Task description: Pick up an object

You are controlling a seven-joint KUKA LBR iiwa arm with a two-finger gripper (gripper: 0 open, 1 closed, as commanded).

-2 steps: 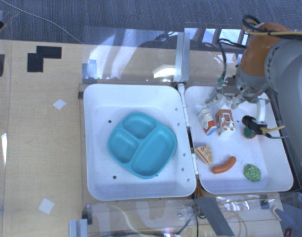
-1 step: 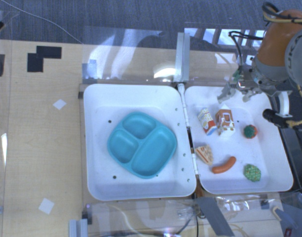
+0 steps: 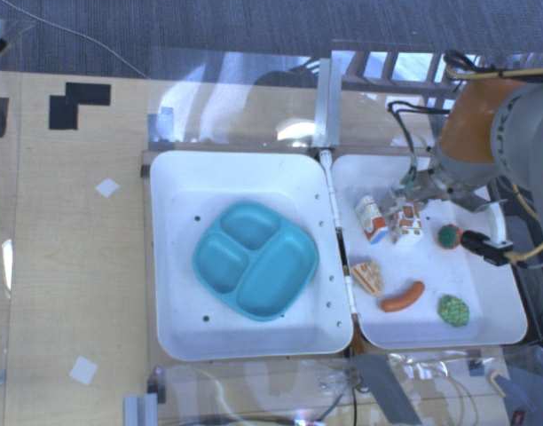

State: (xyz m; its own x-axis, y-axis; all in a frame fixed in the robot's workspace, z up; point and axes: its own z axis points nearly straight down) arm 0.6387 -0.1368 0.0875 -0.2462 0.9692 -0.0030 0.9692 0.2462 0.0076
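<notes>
Nearest you, along the front of the right bin [image 3: 511, 331], lie a bumpy green ball [image 3: 453, 310], a sausage [image 3: 403, 296] and a sandwich wedge [image 3: 368, 277], each apart from the others. None of them is touched.

A little farther in, your gripper [image 3: 408, 209] hangs low over the middle of that bin, right on a small white and orange box [image 3: 410, 224]. Just to its left lies a small white can with a red label [image 3: 370, 216], near the box but not under the gripper. To the right, a dark green round thing with a red end [image 3: 449, 236] sits beside a black part of the arm.

You are at the reach-and-close step: the gripper is down on the box, but whether it is apart or clamped cannot be told from this angle, so do not count the box as held. The next move calls for a firm close on the box alone, keeping clear of the can, then a straight lift to see whether the box comes up.

In the left bin [image 3: 178, 327] lies a blue divided plate [image 3: 256, 258], well apart from all this, on the wooden worktop [image 3: 67, 264].
</notes>
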